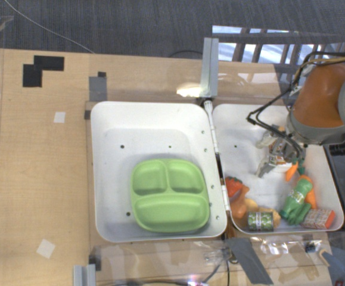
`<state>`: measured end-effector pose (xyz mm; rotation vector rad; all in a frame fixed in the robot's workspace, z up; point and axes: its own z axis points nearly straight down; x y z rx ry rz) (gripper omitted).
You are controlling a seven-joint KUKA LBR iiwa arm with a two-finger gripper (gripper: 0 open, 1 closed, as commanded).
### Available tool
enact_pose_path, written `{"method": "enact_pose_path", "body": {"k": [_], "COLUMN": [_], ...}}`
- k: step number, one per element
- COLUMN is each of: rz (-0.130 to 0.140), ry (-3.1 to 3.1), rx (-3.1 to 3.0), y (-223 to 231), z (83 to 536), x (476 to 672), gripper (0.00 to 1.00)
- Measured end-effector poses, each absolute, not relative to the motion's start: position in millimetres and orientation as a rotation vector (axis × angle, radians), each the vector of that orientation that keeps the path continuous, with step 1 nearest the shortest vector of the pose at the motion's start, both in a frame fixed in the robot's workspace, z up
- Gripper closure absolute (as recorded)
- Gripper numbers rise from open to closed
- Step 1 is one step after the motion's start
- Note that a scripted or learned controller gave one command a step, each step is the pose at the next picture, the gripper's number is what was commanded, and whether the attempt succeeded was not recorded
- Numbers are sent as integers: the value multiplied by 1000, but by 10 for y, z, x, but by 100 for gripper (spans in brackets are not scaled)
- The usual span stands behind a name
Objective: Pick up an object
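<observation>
The gripper (272, 159) hangs in the right bin (238, 130), jaws apart, I think. The toys sit near: a green bottle (296, 200), a can (260, 220). It might miss or bump them.

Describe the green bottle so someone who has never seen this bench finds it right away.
Look in the right bin, at the pile along its near edge. The green bottle lies toward the right end, between a small orange piece and a red-pink box; it is the tallest green thing there.
</observation>
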<state>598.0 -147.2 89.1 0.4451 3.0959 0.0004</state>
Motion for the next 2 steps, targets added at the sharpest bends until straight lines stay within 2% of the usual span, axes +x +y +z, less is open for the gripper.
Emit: {"method": "enact_pose_path", "body": {"k": [1,2], "rz": [0,4], "ry": [3081,3076], "rx": [434,507], "y": [-1463,-997], "z": [1042,2509], "x": [6029,6110], "gripper": [100,100]}}
